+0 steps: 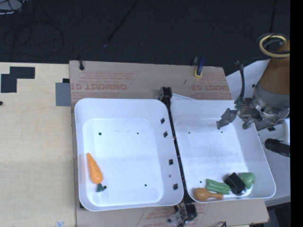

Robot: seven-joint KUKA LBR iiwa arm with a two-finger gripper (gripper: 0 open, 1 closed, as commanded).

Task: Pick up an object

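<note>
My gripper (233,119) hovers over right bin (215,145), jaws apart, nothing between them. Toy carrot (94,169) lies in left bin (120,110).

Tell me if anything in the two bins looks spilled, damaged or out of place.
Nothing stands out. A toy carrot lies alone in the left bin. In the right bin, a black block rests among green pieces and an orange piece at the near edge. The tool hangs over that bin's far right side.
</note>
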